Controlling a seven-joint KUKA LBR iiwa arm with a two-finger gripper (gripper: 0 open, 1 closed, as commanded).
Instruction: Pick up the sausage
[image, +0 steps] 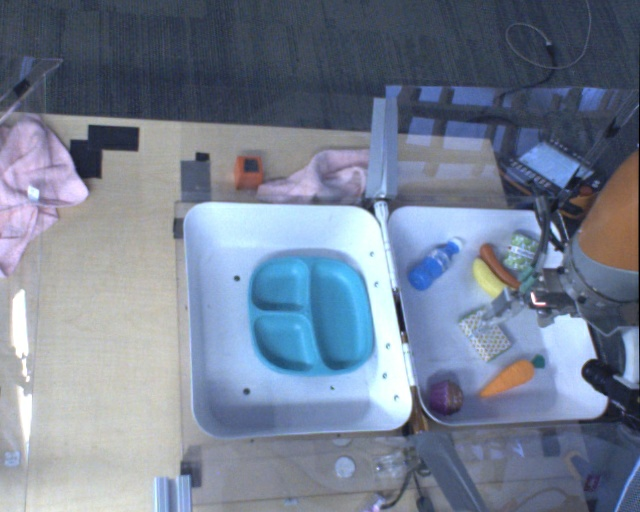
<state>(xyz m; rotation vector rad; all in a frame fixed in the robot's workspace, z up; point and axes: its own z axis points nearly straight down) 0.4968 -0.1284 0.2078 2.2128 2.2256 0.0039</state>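
Pale wooden bench (100, 330) under you carries two white bins: the left bin (215, 400) holds a blue divided tray (310, 312), and the right bin (575, 390) holds the sausage (497, 264) near its far side, touching a yellow banana (487, 279). Your gripper (497, 318) hangs just beside them over a mesh piece (487, 340), fingers slightly parted with nothing visibly held.

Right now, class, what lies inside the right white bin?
Right white bin: blue bottle, sausage, banana, green can, carrot, purple ball, grey mesh piece. The arm covers the right edge.

Blue plate (310, 313), bottle (434, 264), carrot (508, 378)
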